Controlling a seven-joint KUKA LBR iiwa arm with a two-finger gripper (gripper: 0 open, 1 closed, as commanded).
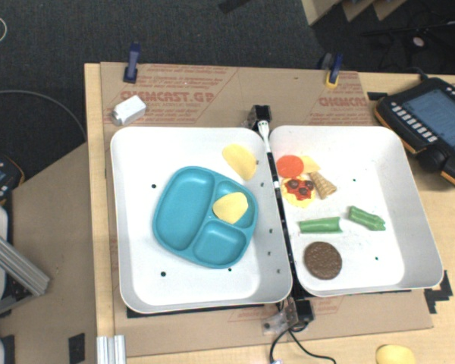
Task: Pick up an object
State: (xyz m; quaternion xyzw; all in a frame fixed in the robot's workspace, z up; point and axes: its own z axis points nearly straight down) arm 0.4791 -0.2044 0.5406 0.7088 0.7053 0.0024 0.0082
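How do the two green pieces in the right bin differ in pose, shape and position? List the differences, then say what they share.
The longer green piece lies nearly level across the view; the shorter green piece slants down to the right. The longer one looks straight and even; the shorter one looks knobbly. The longer one lies just above the brown disc; the shorter one lies further right, apart from it. Both are green, elongated and flat on the right bin floor.

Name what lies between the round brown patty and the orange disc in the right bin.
In the camera view, a green bean pod lies between the round brown patty and orange disc, below a pizza slice.
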